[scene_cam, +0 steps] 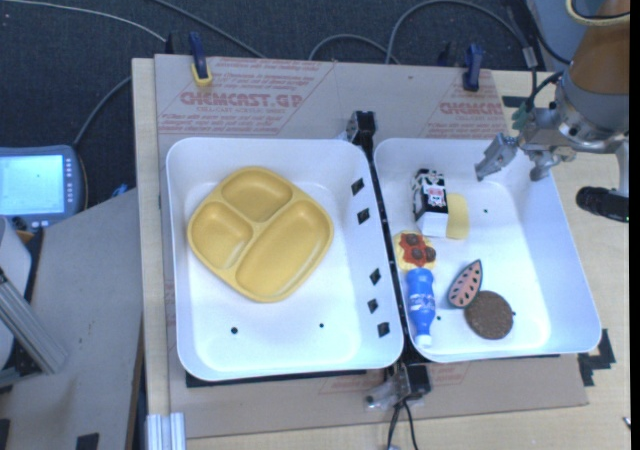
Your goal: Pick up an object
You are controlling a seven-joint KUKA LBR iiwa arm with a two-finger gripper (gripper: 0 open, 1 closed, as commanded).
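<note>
My gripper hangs open and holding nothing over the far right of the right bin; the milk carton, blue bottle and cookie lie untouched below; every step of picking remains.

Right bin: milk carton, yellow block, blue bottle, watermelon slice, brown cookie

Arm cropped (right edge), jaws perhaps blurred
</note>
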